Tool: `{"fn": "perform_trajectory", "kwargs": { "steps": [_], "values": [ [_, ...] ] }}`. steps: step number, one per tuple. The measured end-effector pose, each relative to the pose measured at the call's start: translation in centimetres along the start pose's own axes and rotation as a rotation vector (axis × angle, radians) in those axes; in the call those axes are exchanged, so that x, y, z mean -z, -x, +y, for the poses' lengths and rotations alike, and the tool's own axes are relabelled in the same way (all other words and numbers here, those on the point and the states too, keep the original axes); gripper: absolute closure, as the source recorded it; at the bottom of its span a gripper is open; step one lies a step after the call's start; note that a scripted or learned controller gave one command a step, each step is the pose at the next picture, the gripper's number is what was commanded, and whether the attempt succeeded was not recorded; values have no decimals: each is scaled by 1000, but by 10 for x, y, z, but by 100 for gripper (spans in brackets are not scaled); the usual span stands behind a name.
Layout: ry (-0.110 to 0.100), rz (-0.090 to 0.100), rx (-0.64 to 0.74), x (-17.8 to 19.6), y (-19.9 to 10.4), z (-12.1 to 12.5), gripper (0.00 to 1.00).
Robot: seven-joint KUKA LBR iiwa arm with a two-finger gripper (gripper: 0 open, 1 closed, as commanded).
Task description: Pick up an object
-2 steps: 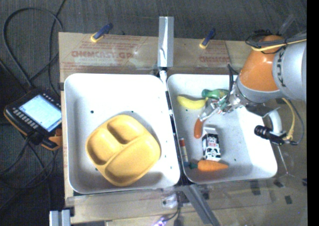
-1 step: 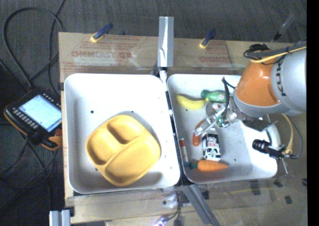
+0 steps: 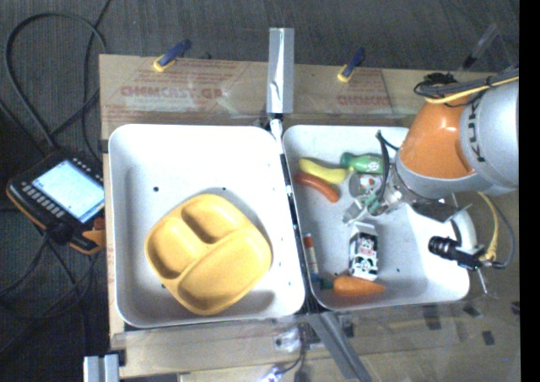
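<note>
The right bin [image 3: 422, 287] holds several small items: a yellow banana-shaped toy [image 3: 322, 169], a red-orange piece [image 3: 319, 188] just below it, a green piece with a white cap [image 3: 363, 162], a black-and-white carton [image 3: 364, 255] and an orange carrot-like toy [image 3: 356, 286] at the near edge. A thin pen-like stick [image 3: 310, 255] lies along the bin's left wall. My gripper [image 3: 366, 203] hangs low in the middle of the right bin, just below the green piece and above the carton. The left bin [image 3: 135, 153] contains a yellow divided plate [image 3: 208, 252].
The orange-banded wrist [image 3: 434, 151] and grey arm cover the right bin's far right part. A black cable plug [image 3: 445, 247] hangs over the bin's right side. A handheld pendant [image 3: 59, 195] lies left of the bench. Clamps [image 3: 171, 54] sit on the back board.
</note>
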State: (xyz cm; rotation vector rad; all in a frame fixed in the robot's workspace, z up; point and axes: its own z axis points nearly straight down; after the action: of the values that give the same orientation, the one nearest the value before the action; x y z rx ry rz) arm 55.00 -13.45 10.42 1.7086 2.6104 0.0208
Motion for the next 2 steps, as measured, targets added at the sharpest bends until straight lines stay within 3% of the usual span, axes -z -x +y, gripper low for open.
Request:
{"fn": "perform_trajectory", "kwargs": {
  "steps": [1,2],
  "values": [
    [0,0,0,0,0,0,0],
    [-9,0,-7,-13,-16,-50,0]
  ]
}}
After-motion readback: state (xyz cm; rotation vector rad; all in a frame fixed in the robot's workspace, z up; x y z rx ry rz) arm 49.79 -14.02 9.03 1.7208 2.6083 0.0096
